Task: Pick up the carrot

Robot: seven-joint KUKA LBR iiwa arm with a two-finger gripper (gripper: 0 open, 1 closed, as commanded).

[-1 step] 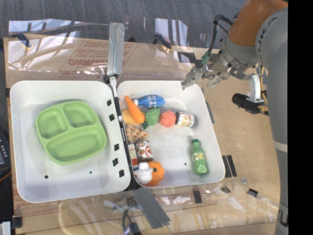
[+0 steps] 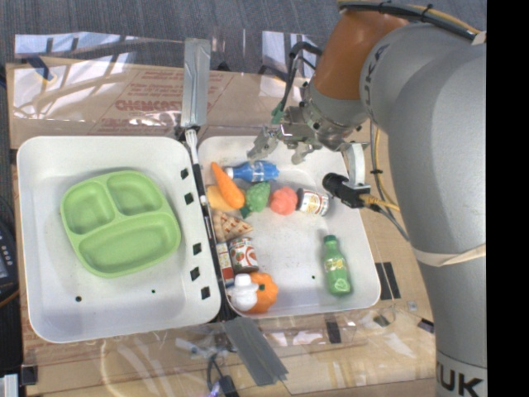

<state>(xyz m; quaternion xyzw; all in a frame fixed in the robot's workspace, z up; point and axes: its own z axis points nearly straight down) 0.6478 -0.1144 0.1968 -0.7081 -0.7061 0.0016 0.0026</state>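
Note:
The carrot (image 2: 229, 185) is an orange tapered piece lying at a slant near the left wall of the right bin (image 2: 364, 246). A paler orange piece (image 2: 216, 198) touches its lower left side. My gripper (image 2: 280, 149) hangs over the bin's far edge, up and to the right of the carrot and just above a blue bottle (image 2: 254, 172). Its fingers (image 2: 259, 146) are spread open with nothing between them.
Crowded around the carrot are a green vegetable (image 2: 258, 198), a pink ball (image 2: 283, 201), a small jar (image 2: 313, 203), a waffle piece (image 2: 231, 222) and a can (image 2: 242, 256). A green bottle (image 2: 335, 265) lies to the right. The left bin holds a green divided plate (image 2: 121, 222).

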